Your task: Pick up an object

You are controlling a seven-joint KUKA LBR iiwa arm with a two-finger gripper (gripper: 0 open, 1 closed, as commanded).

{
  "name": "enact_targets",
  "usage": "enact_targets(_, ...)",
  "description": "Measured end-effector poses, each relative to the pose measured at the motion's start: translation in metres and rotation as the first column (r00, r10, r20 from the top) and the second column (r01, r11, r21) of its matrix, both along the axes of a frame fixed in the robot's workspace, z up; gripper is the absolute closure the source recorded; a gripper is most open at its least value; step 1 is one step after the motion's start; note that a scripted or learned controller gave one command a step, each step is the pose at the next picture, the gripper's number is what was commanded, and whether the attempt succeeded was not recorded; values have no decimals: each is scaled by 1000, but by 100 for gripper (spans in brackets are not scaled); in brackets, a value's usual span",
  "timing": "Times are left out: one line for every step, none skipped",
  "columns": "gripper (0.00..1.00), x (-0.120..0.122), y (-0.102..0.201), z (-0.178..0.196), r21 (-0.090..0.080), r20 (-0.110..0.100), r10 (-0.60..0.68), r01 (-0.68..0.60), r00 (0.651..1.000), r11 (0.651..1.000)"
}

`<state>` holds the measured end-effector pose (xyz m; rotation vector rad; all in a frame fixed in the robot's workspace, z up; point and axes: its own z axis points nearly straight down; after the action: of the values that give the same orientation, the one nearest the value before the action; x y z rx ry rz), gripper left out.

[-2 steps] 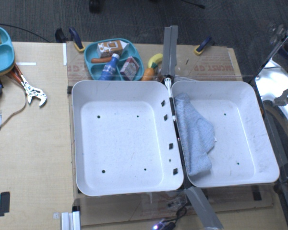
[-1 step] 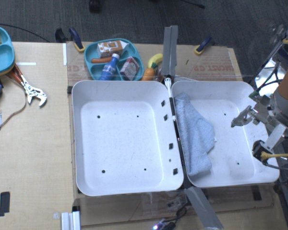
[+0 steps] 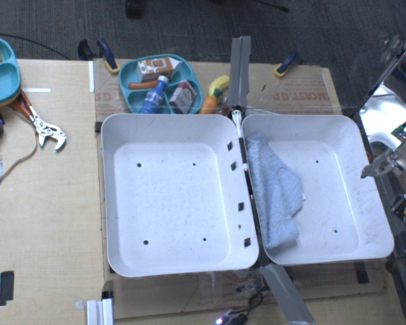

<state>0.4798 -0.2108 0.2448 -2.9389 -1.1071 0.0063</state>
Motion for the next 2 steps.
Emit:
enact_targets(0, 0, 0, 0, 0, 0, 1, -1, 1000, 1000)
enact_targets(0, 37, 17, 36, 0, 0, 17, -17, 1000, 1000)
